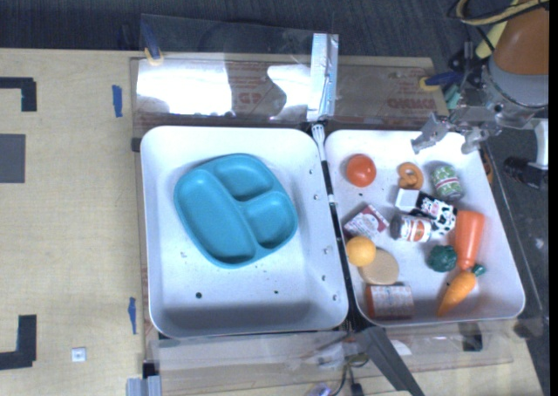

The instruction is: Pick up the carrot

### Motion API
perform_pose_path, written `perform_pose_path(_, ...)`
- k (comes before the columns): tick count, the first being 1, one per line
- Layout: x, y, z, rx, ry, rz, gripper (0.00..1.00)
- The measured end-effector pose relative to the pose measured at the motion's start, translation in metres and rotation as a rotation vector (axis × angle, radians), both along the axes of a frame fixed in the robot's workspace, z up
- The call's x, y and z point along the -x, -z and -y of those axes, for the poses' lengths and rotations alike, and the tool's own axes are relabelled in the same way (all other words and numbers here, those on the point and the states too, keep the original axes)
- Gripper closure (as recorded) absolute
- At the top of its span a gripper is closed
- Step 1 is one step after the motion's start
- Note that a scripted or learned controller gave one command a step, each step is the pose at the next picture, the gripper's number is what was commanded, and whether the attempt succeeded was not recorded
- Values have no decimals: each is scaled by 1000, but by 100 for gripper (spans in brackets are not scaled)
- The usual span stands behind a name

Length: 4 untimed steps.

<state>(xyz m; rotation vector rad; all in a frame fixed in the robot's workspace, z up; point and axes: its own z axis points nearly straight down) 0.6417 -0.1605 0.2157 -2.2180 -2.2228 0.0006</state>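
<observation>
A small orange carrot [456, 291] with a green top lies at the front right of the right bin [510, 298], tip pointing toward the front edge. Just behind it lies a larger orange-red carrot-shaped piece [469, 237], nearly upright in the view. My gripper [452, 139] hovers over the back right rim of this bin, well behind the carrot, above the green can [446, 180]. Its two grey fingers [430, 136] are spread apart and open, with nothing between them.
The right bin also holds a tomato [359, 169], a donut [410, 176], a cow-patterned box [435, 209], a small can [412, 228], a broccoli piece [442, 257], a lemon [360, 251] and a jar [390, 300]. A blue divided plate [234, 207] lies in the left bin [166, 281].
</observation>
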Motion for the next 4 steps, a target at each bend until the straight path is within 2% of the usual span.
perform_pose_path(1,-26,90,-42,5,-308,13,0)
perform_pose_path(2,-28,125,-46,2,116,11,0)
perform_pose_path(3,-29,128,34,-25,268,-13,0)
perform_pose_path(4,-32,114,37,-8,263,4,100)
